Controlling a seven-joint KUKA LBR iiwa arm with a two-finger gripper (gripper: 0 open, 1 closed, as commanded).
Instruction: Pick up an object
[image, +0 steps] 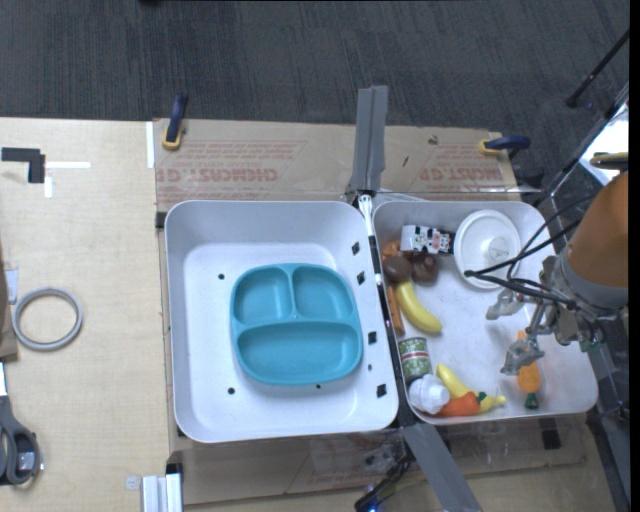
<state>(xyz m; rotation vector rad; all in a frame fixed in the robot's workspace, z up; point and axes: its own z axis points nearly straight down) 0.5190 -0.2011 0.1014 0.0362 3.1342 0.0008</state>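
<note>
My gripper (510, 332) hangs over the right side of the right bin (570, 400), its two metal fingers (499, 307) spread open with bare bin floor between them. Just below the lower finger lies a small orange toy vegetable (529, 378) with a green tip, untouched. Further left in this bin are a yellow banana (418, 308), two brown pieces (410, 268), a small green-labelled can (413, 352), a white lump (428, 396), an orange carrot (462, 405) and a small yellow piece (453, 381). At the bin's back stand a white bowl (488, 245) and a small black-and-white toy (427, 239).
The left bin (190, 300) holds a teal divided plate (296, 323). A grey divider bar (370, 140) runs between the bins at the back. On the bench at left lie a tape roll (45, 318) and scissors (16, 450). Black cables (520, 262) cross the bowl.
</note>
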